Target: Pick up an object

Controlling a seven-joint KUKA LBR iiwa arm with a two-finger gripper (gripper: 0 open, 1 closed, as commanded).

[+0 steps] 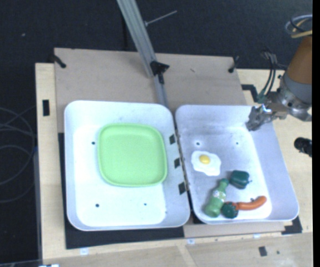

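Gripper [254, 120]: over right bin's [275, 166] upper right corner; fingers' state cannot be told.
Right bin: fried egg [206, 163], green bottle [217, 198], green pepper [239, 178], sausage [251, 203].
Left bin [82, 166]: green plate [132, 154].

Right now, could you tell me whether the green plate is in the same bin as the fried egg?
No, the green plate lies in the left bin, the fried egg in the right bin.

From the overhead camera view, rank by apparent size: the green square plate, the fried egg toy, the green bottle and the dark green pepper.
1. Light green square plastic plate, by far the largest.
2. White fried egg toy with yellow yolk.
3. Green plastic bottle, longer than the egg but narrower, so these two are close.
4. Dark green toy pepper, smallest.
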